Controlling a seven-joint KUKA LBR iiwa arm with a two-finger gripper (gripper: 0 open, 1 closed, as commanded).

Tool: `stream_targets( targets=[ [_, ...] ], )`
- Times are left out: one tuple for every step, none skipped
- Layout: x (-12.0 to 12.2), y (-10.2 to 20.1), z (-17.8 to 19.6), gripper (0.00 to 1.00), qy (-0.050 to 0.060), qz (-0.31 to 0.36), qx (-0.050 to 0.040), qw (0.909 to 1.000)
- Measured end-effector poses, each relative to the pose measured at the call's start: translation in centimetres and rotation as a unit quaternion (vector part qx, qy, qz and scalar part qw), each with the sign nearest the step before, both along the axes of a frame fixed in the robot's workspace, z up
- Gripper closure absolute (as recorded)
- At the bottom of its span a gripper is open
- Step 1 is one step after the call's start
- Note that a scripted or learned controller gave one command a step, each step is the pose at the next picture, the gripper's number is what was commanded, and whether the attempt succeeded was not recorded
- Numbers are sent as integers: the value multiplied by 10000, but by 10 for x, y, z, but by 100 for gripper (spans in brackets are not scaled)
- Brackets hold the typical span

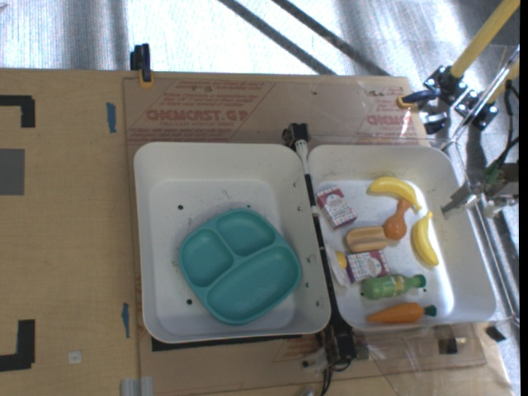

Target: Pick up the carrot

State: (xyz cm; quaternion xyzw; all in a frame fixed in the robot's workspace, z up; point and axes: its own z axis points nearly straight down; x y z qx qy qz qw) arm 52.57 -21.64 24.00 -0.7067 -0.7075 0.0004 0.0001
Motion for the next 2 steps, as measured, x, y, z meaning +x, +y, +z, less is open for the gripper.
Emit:
stream_targets(
  targets=[
    [-45, 65, -98, 0, 40, 48, 25, 10000],
    [-7, 57, -135, 0, -13, 774, 1, 9970]
  ],
)
